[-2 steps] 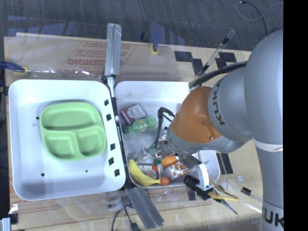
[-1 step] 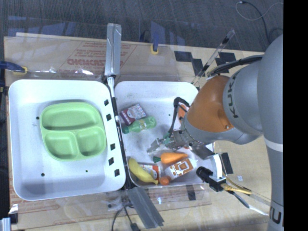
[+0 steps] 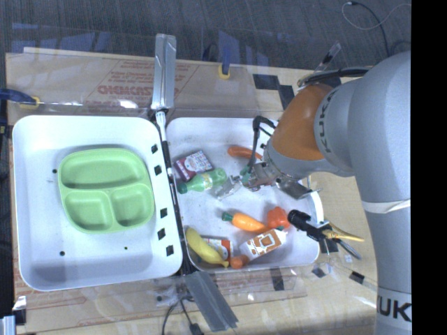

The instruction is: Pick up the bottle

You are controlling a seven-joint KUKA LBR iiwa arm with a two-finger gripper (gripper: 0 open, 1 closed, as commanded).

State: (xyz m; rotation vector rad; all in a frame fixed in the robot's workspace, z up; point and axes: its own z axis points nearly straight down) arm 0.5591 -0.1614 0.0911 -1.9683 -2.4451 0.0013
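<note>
While the grey arm (image 3: 363, 131) bends in from the right, its gripper (image 3: 246, 180) hangs low in the right bin (image 3: 209, 128); I cannot tell how its fingers stand. Just left of it, the green bottle (image 3: 202, 183) lies on its side beside a maroon packet (image 3: 193, 163).

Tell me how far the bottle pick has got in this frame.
Done: the arm has reached into the right bin, and the gripper sits at the right end of the green bottle. In hand: nothing clearly; the bottle lies flat on the bin floor beside a maroon packet. Left: grip it and lift it.
</note>
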